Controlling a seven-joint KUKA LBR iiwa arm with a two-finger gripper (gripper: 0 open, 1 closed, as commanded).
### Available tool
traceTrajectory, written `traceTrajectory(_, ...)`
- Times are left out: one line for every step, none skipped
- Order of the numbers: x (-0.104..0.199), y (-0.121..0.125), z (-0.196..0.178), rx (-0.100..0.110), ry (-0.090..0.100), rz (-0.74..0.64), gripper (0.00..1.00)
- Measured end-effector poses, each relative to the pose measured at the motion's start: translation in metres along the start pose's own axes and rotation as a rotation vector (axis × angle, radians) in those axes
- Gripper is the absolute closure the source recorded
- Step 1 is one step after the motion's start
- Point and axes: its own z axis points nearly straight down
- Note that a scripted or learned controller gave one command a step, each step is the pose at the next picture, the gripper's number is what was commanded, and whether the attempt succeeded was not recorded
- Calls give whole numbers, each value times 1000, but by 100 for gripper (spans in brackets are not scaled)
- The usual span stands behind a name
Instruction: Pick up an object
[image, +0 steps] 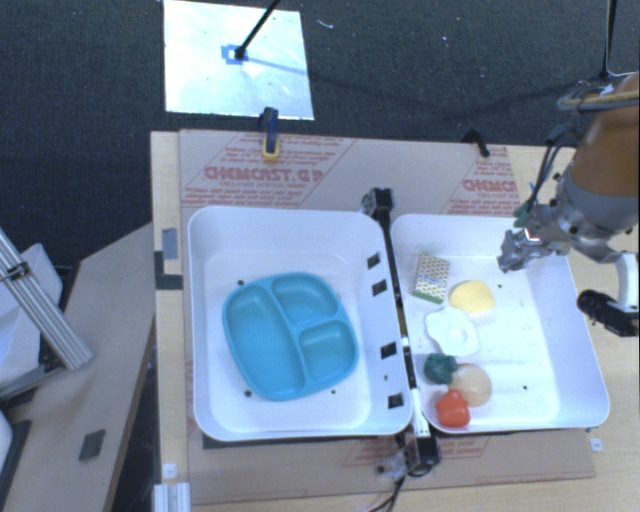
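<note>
A yellow lemon-like piece lies in the right bin, near its left side, beside a green-edged sponge, a white fried-egg shape and a red tomato. The claw hangs above the bin's upper part, apart from them; its state is too small to tell. The arm is cut off at the right edge. A blue divided tray sits in the left bin.

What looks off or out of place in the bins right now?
Nothing spilled or broken. The blue tray lies askew in the left bin, turned against its walls. In the right bin the small items cluster along the left side: sponge, yellow piece, white piece, red piece. The gripper hangs above the bin.
</note>
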Motion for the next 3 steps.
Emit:
traceTrajectory(57, -13, 10, 5, 3, -5, 100)
traceTrajectory(104, -25, -1, 3, 3, -5, 100)
traceTrajectory(156, -32, -9, 2, 3, -7, 100)
